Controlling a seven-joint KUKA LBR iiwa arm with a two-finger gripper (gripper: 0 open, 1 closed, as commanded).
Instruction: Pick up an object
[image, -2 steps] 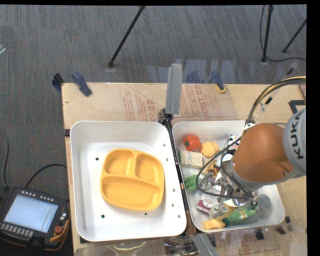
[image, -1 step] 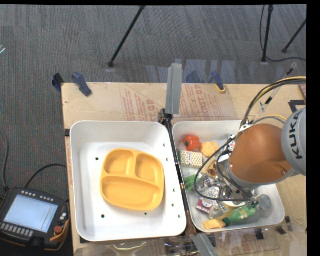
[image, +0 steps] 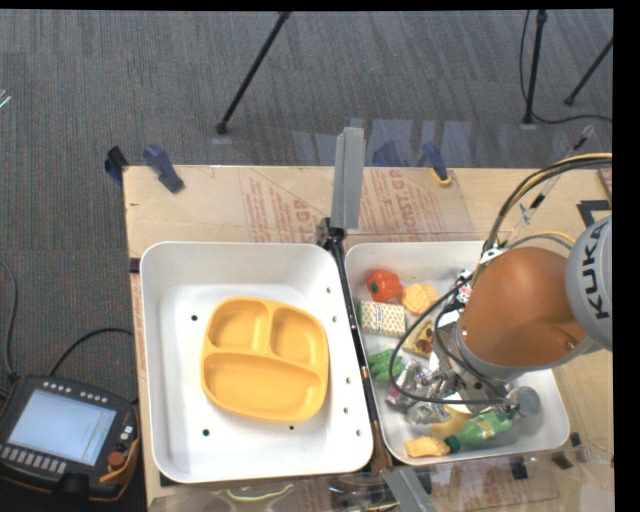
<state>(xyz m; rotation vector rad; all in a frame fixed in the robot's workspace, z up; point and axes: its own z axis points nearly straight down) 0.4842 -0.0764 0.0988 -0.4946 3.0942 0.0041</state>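
Arm: nearest my camera was the KUKA arm's orange band (image: 522, 308), a big dome hanging over the right bin (image: 555, 425) and hiding much of it.
Gripper: I saw the gripper (image: 432, 388) low among the toys in that bin's middle, cables looped around it.
Jaws: I could not tell how far apart they stood, nor whether anything sat between them; the metal parts blurred into the clutter.
Objects to pick: I counted toy food in the right bin: a red tomato (image: 382, 285) near the far wall, a round cracker (image: 420, 297) just beside it, a checked wafer (image: 382, 318) nearer me, a green piece (image: 383, 364) by the gripper, and a green bottle (image: 478, 429) along the near wall.
Left bin: the left bin (image: 170, 280) held a yellow divided plate (image: 265, 358), lying flat.
Bench side: a teach pendant (image: 62, 432) lay on the floor at left.
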